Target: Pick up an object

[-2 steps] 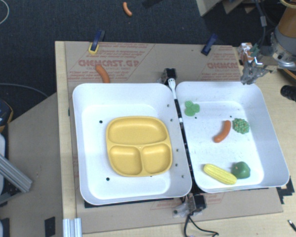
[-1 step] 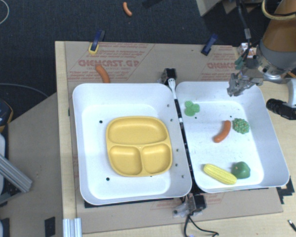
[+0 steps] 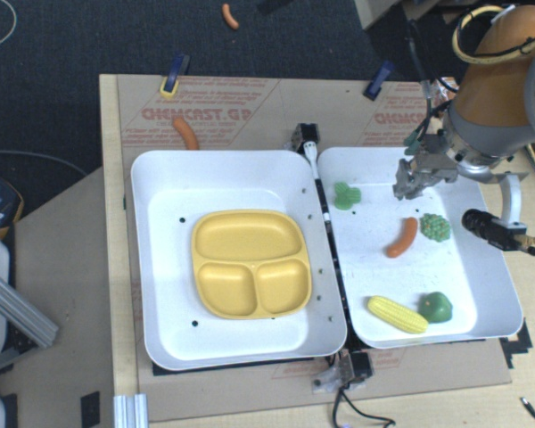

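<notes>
Bench (image 3: 250, 105): two bins (image 3: 160, 266), perhaps sausage (image 3: 185, 133)

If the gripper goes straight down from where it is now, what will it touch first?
Probably the bare floor of the right bin. The gripper hangs above white floor, with the orange sausage and the broccoli just nearer the camera. Depth is unclear, so it might graze the sausage.

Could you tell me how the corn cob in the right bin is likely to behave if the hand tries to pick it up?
The corn looks like moulded plastic, so probably stiff and light. Its rounded, tapered shape may roll or slip sideways under the fingers. It lies close to the green pepper, which could get nudged.
</notes>
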`<state>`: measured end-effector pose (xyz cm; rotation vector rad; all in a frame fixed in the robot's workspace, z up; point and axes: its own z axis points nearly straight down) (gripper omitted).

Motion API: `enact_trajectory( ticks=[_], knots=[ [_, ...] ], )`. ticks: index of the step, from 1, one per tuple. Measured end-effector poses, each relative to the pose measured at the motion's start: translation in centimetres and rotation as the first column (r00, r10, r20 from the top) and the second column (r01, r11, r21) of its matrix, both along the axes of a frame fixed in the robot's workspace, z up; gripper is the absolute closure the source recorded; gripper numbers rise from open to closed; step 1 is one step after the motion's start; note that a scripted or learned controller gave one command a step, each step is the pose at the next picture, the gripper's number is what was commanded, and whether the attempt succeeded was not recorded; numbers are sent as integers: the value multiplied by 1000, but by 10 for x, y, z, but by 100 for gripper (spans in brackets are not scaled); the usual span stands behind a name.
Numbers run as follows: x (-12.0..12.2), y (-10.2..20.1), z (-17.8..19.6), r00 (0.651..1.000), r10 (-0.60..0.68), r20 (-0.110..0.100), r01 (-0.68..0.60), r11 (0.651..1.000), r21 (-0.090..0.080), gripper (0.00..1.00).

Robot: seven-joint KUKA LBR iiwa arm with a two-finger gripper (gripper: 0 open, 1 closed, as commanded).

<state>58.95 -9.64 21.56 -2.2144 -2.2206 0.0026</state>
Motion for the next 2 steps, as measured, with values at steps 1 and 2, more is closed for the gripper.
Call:
enact_trajectory(
  ticks=[1,2],
  knots=[
    [-29,50,2,1000,0,1,0,1000,-1,100],
    [-64,77,16,1000,0,1,0,1000,0,100]
  ],
)
